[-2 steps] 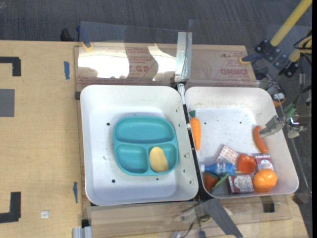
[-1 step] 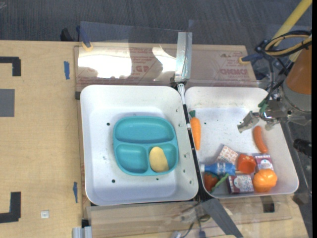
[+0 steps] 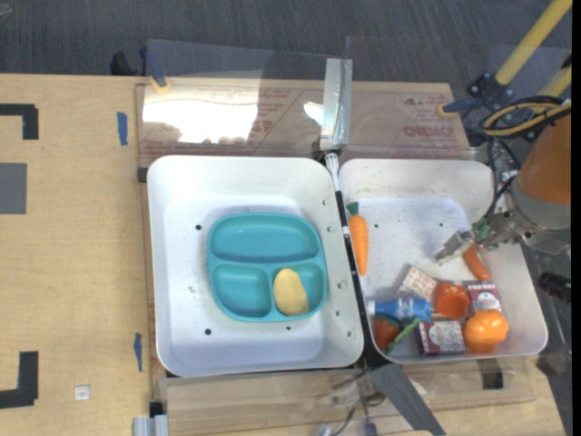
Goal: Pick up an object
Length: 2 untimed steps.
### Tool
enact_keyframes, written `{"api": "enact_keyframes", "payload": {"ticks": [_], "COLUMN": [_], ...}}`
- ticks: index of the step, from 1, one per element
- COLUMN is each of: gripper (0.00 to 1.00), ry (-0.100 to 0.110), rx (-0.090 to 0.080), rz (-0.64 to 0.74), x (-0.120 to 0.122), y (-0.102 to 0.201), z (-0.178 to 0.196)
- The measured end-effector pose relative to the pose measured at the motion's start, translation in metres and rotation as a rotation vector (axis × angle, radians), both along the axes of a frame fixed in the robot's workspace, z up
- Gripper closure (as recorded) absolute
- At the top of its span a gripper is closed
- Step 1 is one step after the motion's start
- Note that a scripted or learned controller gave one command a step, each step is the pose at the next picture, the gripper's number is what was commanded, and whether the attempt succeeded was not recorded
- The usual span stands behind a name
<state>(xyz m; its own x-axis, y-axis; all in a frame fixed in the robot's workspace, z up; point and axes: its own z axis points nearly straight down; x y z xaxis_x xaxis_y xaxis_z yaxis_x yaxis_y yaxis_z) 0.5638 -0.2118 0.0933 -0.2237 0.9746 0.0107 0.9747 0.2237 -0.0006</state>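
My pincer hangs wide over the right bin, nothing between its fingers. Small orange piece lies just at five o'clock. Approach step; next I'd centre, descend, close.

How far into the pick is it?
Done: the gripper has reached into the right bin. In hand: nothing visibly held; it sits low beside a small orange-red item. Left: grasp and lift. A yellow item already lies in the teal tray.

Small orange-red piece, right bin
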Motion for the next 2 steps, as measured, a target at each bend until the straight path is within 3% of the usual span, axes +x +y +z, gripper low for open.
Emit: {"api": "enact_keyframes", "payload": {"ticks": [1,2], "gripper": [1.00,1.00], "ry": [-0.007,-0.016], "rx": [-0.006,-0.011], "rz": [-0.004,-0.085], "x": [0.001,0.048], "y": [-0.003,0.049], "z": [0.012,0.114]}}
